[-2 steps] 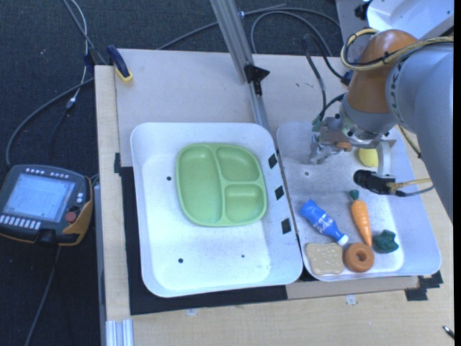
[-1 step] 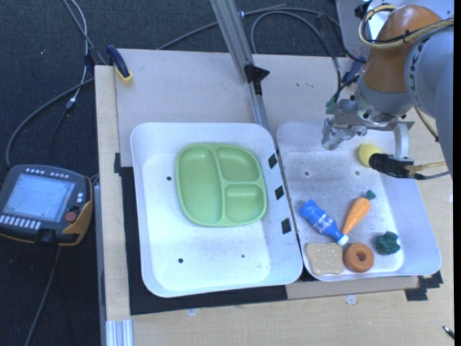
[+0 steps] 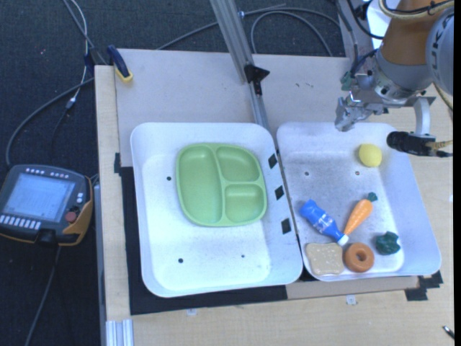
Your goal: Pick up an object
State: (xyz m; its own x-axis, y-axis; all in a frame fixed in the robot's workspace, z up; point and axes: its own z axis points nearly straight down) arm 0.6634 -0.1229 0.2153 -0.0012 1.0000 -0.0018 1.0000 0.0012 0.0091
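Note:
My gripper [image 3: 348, 119] hangs over the far left corner of the right bin [image 3: 425, 215], with nothing seen in it. A yellow lemon [image 3: 370, 155] lies just to its right and nearer the camera, apart from it. Further toward the front of that bin lie a blue bottle [image 3: 322, 220], an orange carrot [image 3: 358, 216], a brown donut [image 3: 358, 257], a slice of bread [image 3: 324, 259] and a dark green vegetable [image 3: 387, 243].
The left bin [image 3: 155, 265] holds a green divided plate [image 3: 220, 184]. A metal pole [image 3: 238, 34] slants down between the bins at the back. A teach pendant [image 3: 43, 204] lies on the floor at the left, off the bench.

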